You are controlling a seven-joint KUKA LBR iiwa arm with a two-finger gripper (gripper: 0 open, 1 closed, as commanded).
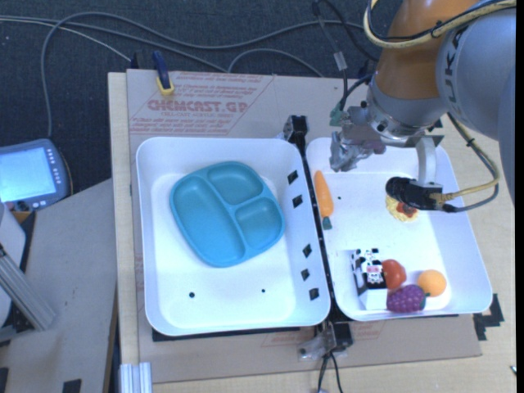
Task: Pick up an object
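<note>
**Mia:** Looking down at the bench, I see two white bins side by side. The left bin has lots of bare floor near its front edge. The right bin has open white floor in its middle.

**Ben:** Where is the gripper?

**Mia:** It hangs over the back left part of the right bin, near the wall between the bins. The big grey and orange arm comes in from the right.

**Ben:** Is the gripper wide or narrow?

**Mia:** I cannot tell. It is too dark and small there. I see no toy in it.

**Ben:** What is in the left bin?

**Mia:** A blue plate with three parts. It lies flat in the middle.

**Ben:** And the right bin?

**Mia:** A carrot lies along the left wall, just below the gripper. A small yellow and red thing sits near the right side, partly under a black part of the arm. Four things crowd the front edge: a black and white toy, a red tomato, an orange ball and purple grapes. They touch or nearly touch each other.
</note>
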